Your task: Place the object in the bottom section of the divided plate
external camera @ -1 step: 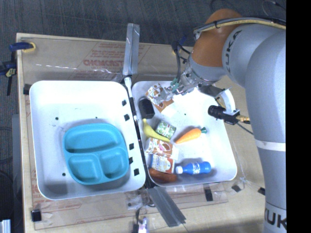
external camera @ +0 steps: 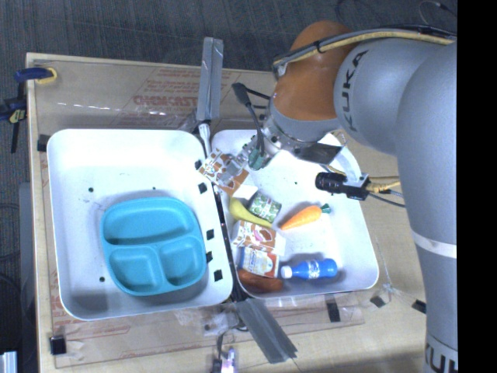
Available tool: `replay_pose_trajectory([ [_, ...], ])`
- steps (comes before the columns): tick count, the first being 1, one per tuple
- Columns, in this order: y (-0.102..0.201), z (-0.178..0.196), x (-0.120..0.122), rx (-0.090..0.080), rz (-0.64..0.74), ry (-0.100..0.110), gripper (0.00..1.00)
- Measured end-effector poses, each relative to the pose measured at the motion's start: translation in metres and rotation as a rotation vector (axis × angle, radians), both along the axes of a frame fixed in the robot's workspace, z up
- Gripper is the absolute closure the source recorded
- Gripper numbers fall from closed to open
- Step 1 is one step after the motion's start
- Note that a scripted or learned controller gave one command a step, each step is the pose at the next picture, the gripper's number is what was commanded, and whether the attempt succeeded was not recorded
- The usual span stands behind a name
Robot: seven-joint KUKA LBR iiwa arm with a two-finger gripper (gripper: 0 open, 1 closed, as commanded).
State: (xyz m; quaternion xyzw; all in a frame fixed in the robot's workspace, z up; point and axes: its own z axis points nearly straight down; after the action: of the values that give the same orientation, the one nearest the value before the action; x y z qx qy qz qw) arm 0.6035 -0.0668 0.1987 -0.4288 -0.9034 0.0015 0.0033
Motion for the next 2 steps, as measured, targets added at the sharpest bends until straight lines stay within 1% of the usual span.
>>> replay_pose_trajectory([
  [1,0.063,-0.011,-0.028,0.000,0.131,0.001,1.00],
  [2,0.058,0.001,-0.010,0.000,0.229,-0.003,1.00],
])
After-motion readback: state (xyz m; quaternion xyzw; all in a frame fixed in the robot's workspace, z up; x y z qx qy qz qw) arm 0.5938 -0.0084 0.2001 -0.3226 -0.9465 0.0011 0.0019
